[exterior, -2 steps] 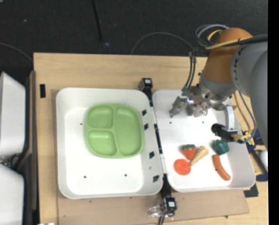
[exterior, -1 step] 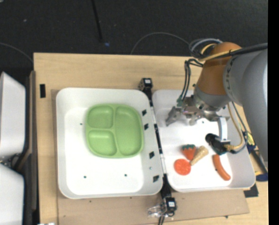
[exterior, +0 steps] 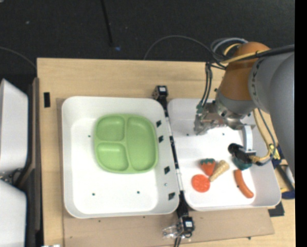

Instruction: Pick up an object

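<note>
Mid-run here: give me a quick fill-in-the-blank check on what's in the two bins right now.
1. The green divided plate lies in the ____ bin of the camera view.
2. The plate has ____ compartments.
3. The red sausage lies in the same bin as the ____ tomato slice.
4. The gripper sits over the ____ bin.

Missing words: left; three; red; right

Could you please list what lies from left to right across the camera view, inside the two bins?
Green divided plate → red round piece → cone-shaped piece → dark green object, with the orange sausage-shaped piece at about that same place.
</note>
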Controlling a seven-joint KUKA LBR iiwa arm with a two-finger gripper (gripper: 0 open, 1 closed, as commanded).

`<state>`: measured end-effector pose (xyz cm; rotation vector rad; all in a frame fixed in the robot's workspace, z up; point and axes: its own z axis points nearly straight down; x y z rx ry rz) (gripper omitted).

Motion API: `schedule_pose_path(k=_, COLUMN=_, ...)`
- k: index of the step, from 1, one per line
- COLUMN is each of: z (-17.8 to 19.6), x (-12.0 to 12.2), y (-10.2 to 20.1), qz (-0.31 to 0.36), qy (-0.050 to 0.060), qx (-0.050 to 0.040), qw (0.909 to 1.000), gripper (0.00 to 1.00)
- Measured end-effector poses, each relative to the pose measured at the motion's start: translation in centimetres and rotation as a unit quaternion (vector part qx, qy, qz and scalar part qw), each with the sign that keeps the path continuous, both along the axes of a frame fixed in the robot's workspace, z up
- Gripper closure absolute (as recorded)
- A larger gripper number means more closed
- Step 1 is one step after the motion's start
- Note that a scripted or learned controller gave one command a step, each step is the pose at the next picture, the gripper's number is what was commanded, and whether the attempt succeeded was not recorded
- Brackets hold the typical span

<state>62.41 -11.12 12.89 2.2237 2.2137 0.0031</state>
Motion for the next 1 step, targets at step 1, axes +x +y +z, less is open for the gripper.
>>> schedule_pose_path(k=1, z=5.99, x=0.09, y=-1.03, qz=0.001, qy=-0.002, qx=-0.0003, qw=1.0000, gripper=1.00)
